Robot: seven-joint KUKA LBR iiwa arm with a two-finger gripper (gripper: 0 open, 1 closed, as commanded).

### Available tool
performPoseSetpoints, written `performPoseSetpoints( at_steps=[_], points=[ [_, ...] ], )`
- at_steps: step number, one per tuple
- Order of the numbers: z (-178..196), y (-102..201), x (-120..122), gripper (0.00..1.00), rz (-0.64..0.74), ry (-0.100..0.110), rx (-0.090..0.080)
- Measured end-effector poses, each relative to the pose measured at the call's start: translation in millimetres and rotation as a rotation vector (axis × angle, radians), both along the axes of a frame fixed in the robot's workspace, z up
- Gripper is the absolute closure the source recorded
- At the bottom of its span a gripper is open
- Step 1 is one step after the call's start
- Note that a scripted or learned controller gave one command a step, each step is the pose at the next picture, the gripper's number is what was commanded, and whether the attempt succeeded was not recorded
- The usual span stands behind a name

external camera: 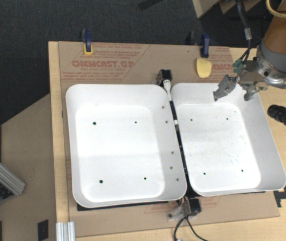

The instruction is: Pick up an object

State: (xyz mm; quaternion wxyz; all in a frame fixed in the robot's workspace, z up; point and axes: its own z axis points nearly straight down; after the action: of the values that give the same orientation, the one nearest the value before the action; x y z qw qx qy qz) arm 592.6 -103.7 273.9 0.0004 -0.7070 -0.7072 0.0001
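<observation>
My gripper [235, 91] hangs over the far right corner of the right bin [263, 149], with its two fingers spread apart and nothing between them. One fingertip [220, 92] points down toward the bin's back rim. A small pale yellow object [203, 67] lies on the brown board behind the right bin, outside both bins and to the left of the gripper. The left bin [77, 134] sits beside the right one.
Two blue clamps [86, 36] [205, 43] hold the brown board [112, 64] at its far edge. A black strip with a small black fitting [164, 77] runs between the bins. Cables and a connector [185, 210] lie at the front edge.
</observation>
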Motion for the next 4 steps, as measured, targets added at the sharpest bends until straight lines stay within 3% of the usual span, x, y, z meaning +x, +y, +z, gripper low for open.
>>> performPoseSetpoints(
  at_steps=[1,2,3,4],
  points=[
    [67.0,62.5,-12.1,0.0,0.007,-0.01,0.001],
    [73.4,58.8,-12.2,1.0,0.001,-0.006,-0.001],
    [-2.2,128.6,-28.2,1.0,0.007,0.009,0.002],
    [74.8,171.1,-1.3,1.0,0.006,-0.011,0.002]
  ],
)
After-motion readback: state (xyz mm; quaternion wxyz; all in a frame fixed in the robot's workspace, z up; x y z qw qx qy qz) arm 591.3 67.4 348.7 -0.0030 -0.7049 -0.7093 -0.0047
